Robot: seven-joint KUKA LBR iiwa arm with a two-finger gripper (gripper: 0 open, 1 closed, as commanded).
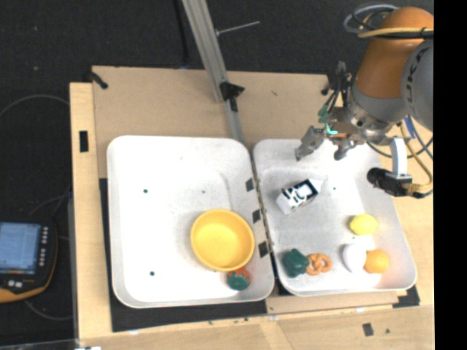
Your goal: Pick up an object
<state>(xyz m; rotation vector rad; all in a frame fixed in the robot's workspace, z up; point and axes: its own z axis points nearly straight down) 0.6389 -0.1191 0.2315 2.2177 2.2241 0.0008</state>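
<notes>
My gripper [325,146] hangs over the far end of the right bin [379,286], its two fingers spread apart with nothing between them, so it is released and carrying nothing. The nearest candidate is the small black-and-white box [298,194], lying on the bin floor toward 7 o'clock from the fingertips, near but clearly apart from them. Its long axis runs roughly from 8 o'clock to 2 o'clock, the upper end tipped toward my wrist. My fingers appear to line up roughly along 9-to-3, close to the box's long axis, so my judgement is that the wrist wants a fair turn before the fingers can close across the box's short side. That offset and that angle are what the coming move turns on. The other things sit farther off along the near wall of the same bin: a yellow lemon-like piece [363,224] at about 5 o'clock from the gripper, a white lump [354,257] touching an orange ball [376,262] beyond it, and a pretzel-shaped toy [319,263] just beside a dark green piece [295,262] at about 6 o'clock. In the left bin [131,195], a yellow bowl [222,239] and a small red-and-green thing [238,278] lie well apart from me, near the divide. I judge the box the shortest reach; the grasp has not begun.
</notes>
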